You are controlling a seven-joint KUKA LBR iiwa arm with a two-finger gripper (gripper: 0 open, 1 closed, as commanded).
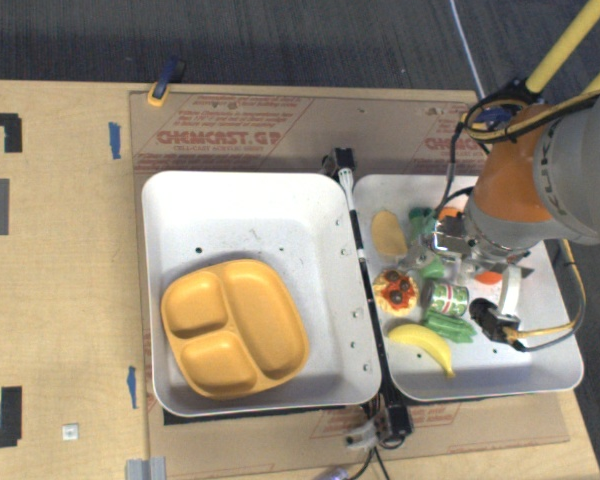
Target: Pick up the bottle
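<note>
Smooth white plastic bins (pixel 280 198) on a cardboard-covered worktop (pixel 60 268) printed "CHEMCAST GP", glossy yellow three-section plate (pixel 234 326) lower left, green bottle (pixel 448 303) in the right bin beside a curved banana (pixel 425 345), claw (pixel 458 268) directly over it, grip impossible to tell.

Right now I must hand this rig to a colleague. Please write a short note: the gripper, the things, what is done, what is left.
Gripper: low in the right bin, over the cluster of items; fingers hidden, grasp unconfirmed.
Things: green bottle lying in the right bin, banana in front of it, tan piece behind. Yellow divided plate in the left bin.
Done: arm is at the bottle.
Left: confirm the grasp, then lift.
</note>
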